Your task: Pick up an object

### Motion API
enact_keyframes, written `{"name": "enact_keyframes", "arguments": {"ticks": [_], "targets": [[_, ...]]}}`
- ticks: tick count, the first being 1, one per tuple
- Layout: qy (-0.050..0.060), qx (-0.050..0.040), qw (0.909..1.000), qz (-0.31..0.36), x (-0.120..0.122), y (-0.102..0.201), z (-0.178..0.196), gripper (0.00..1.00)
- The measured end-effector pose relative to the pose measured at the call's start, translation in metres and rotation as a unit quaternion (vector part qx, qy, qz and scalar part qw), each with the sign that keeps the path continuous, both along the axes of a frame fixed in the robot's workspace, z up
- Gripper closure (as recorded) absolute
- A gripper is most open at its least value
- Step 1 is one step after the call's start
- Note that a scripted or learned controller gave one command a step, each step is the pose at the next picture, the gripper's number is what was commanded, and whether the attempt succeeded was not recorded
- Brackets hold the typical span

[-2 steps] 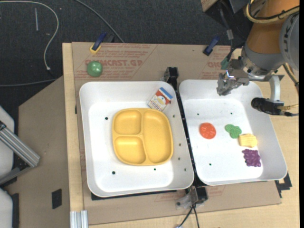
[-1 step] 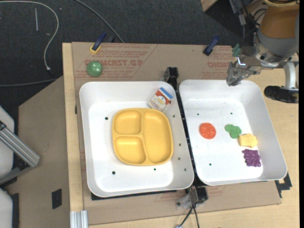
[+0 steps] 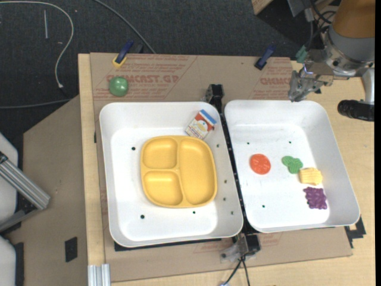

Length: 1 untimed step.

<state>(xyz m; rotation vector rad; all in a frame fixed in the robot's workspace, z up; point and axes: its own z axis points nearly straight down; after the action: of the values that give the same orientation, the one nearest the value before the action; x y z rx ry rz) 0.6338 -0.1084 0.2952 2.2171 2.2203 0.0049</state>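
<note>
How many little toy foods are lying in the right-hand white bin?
4, all toward its right side: an orange-red round piece, a green piece, a yellow piece and a purple grape bunch. None seems hidden.

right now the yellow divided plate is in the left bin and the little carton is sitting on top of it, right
Not quite. The yellow divided plate is in the left bin, but the little carton lies on the bin floor just beyond the plate's far edge, not on top of it, as the camera view shows.

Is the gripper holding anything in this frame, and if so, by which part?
Nothing is held. The gripper hangs at the right bin's far rim, with nothing between its fingers.
</note>
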Motion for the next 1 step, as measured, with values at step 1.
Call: {"name": "enact_keyframes", "arguments": {"ticks": [1], "targets": [[0.005, 0.0017, 1.0, 0.002, -0.0177, 0.0534, -0.0224, 1.0]]}}
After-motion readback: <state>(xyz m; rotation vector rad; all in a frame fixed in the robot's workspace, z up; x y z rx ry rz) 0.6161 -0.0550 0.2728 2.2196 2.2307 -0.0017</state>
